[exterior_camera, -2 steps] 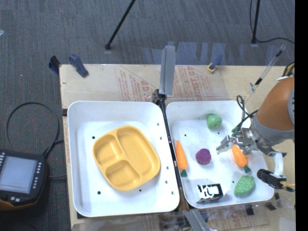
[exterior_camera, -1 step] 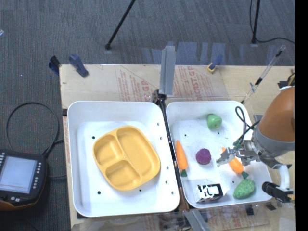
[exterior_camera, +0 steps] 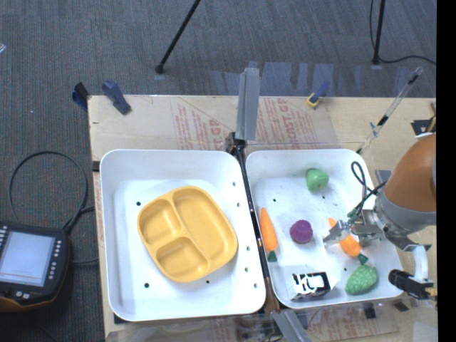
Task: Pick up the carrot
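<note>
1. Grey carpet around a plywood bench [exterior_camera: 206, 123]; two white bins side by side on it. Left bin [exterior_camera: 117, 191] has a yellow divided tray [exterior_camera: 187, 232], lower-centre of frame. Tripod legs at the top, a pendant screen at lower left.
2. Right bin [exterior_camera: 285, 164] contents: carrot [exterior_camera: 268, 232] lying along the bin's left wall, roughly lengthwise up-down in frame, green stem end toward the bottom. Purple round item [exterior_camera: 301, 231] just right of it. Green round item [exterior_camera: 317, 179] upper part of the bin. Bumpy green item [exterior_camera: 362, 279] lower right corner. Black-and-white tag [exterior_camera: 311, 283] near the bottom edge.
3. My gripper [exterior_camera: 347, 235] is at the right side of the right bin, arm coming in from the frame's right. Fingers are pinched on a small orange item [exterior_camera: 350, 246]. It sits between the tips, just above the bumpy green item.
4. That orange item is not the carrot. The carrot is well apart from me, across the bin, with the purple item between us.
5. Progress: nothing done on the actual task, as I judge it. Carrot untouched, flat on the bin floor.
6. Left to do: release the orange piece, cross toward the bin's left wall, align the fingers across the carrot's narrow width, close, lift.
7. Risk: carrot is close to the wall, so little room for the finger on that side.
</note>
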Robot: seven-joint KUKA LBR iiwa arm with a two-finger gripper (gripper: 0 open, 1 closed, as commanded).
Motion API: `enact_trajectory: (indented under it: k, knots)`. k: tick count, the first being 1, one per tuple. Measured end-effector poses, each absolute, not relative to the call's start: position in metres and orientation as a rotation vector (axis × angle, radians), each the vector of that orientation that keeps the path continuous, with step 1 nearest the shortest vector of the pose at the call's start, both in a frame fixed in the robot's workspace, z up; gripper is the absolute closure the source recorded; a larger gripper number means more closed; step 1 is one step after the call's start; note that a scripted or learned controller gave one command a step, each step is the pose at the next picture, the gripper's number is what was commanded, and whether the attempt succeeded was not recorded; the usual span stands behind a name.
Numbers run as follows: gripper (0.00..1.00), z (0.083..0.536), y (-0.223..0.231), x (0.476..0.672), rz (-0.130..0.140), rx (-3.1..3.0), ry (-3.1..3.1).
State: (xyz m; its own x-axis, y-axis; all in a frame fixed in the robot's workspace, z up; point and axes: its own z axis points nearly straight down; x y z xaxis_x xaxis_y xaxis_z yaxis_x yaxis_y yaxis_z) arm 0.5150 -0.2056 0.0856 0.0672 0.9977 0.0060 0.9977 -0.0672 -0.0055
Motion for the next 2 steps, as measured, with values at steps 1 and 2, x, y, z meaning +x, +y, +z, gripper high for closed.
enact_trajectory:
  k: [1, 2]
  knots:
    - [1.0, 0.095, -0.208, 0.514, 0.0, -2.295, -2.13]
    - [1.0, 0.232, -0.137, 0.56, -0.012, -2.277, -2.174]
